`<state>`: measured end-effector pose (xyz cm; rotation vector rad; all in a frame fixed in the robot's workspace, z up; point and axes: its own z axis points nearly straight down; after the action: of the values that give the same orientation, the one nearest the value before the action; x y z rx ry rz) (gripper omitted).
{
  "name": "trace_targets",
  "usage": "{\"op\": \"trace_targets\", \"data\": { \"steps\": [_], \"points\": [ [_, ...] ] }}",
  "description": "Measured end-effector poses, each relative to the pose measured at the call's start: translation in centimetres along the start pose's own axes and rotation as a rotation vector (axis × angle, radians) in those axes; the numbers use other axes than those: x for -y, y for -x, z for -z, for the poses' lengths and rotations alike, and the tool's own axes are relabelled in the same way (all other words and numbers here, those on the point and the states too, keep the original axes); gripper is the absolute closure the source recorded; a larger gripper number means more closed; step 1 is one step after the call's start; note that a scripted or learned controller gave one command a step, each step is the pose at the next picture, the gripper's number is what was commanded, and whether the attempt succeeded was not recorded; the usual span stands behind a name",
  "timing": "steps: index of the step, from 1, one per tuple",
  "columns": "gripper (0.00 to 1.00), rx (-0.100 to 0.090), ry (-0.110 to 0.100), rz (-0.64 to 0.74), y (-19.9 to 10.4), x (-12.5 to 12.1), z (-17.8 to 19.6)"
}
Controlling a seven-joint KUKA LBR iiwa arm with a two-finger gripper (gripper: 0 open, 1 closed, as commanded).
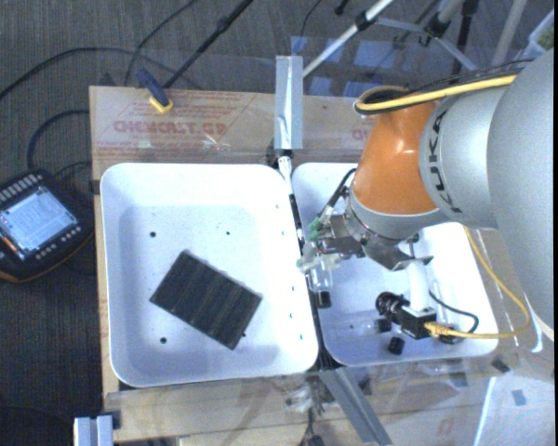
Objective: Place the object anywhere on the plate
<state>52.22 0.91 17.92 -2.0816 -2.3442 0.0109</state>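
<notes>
A dark ribbed rectangular plate [205, 299] lies flat and turned at an angle in the left white bin [130, 203]. My gripper [317, 269] hangs over the left edge of the right bin [353, 347], just beside the wall shared by the two bins. The orange band and grey wrist [400, 179] cover much of the right bin from above. I cannot make out any object in the gripper. A small dark piece [395, 345] sits on the right bin's floor near the front.
A black fitting with a yellow cable [411, 318] hangs from the wrist over the right bin. A teach pendant [30, 221] lies on the floor to the left. A metal post [287, 100] stands behind the bins.
</notes>
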Motion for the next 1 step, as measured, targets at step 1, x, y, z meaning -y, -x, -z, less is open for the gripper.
{"op": "trace_targets", "data": {
  "steps": [1],
  "points": [
    [1.00,0.002,0.001,0.241,-8.79,-4.15,0.04]
  ]
}}
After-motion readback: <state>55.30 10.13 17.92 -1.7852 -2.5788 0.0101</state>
